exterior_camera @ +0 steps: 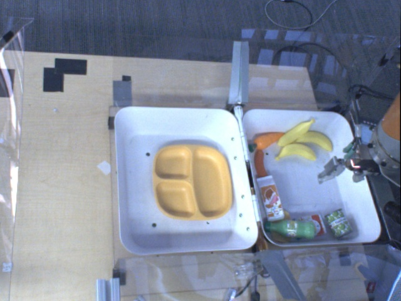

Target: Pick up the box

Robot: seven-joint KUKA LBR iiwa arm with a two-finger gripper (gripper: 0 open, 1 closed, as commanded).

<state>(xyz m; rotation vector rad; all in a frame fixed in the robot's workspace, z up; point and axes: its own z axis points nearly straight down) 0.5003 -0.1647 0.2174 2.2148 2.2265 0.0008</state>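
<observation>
You see the arm (pixel 390 133) reaching in from the right edge, its orange band showing just above the wrist, with the gripper (pixel 331 168) held low and angled leftward, its pale fingers (pixel 327 170) too small and blurred to judge their spread.

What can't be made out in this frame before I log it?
- Gripper: too small and blurred in the camera view to tell its finger state.
- Box label: too small to read.
- Orange item: partly covered by the bananas, so its shape is unclear.
- Arm: cut off by the right edge.
- Small packet: print unreadable.
</observation>
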